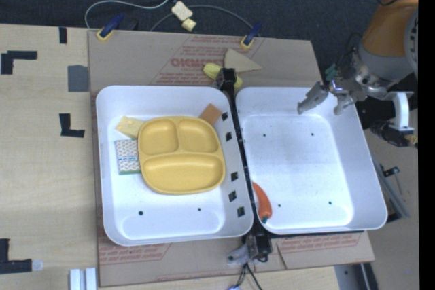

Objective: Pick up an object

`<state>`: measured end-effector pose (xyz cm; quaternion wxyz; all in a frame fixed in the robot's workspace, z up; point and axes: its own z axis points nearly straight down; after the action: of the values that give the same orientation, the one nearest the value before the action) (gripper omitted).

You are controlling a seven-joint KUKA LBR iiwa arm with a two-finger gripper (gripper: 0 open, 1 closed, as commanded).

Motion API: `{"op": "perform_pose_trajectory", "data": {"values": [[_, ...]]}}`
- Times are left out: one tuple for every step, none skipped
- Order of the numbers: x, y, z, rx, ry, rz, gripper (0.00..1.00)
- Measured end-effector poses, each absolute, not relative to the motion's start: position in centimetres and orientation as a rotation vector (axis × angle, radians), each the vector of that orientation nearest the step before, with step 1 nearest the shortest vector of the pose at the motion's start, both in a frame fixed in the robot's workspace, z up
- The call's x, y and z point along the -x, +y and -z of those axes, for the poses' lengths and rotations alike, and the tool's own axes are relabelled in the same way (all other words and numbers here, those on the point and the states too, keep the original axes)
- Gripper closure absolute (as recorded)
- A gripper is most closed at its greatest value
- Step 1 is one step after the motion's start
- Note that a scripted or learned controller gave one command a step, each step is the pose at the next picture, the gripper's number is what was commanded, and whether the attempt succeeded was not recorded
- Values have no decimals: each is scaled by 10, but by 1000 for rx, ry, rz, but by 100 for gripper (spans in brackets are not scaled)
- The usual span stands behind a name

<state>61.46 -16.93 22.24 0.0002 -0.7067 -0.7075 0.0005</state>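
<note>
- Nearest the camera, an orange carrot-like object (262, 200) lies against the left wall of the right bin (353, 214), at its near end, well down and to the left of the claw.
- Up at the far right corner of that bin, the claw (328, 98) hangs over the rim with its two fingers spread apart and nothing between them.
- Just behind the claw, the grey wrist runs up into the orange band of the arm (387, 34).
- Left of the claw, past the divider with its black clips, sits the left bin (109, 214).
- A yellow compartment plate (181, 154) takes up the middle of that bin, well apart from the claw.
- A small brown block (211, 113) rests by the plate's far right edge, the closest of that bin's things to the claw.
- Farthest from the claw, a pale yellow wedge (127, 125) and a patterned little card (126, 156) lie beside the plate's left edge.
</note>
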Motion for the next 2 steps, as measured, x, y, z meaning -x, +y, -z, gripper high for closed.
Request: {"op": "perform_pose_trajectory", "data": {"values": [[-615, -95, -79, 2217, -2231, -2, 0], [-671, -104, -85, 2220, -2228, 4, 0]]}}
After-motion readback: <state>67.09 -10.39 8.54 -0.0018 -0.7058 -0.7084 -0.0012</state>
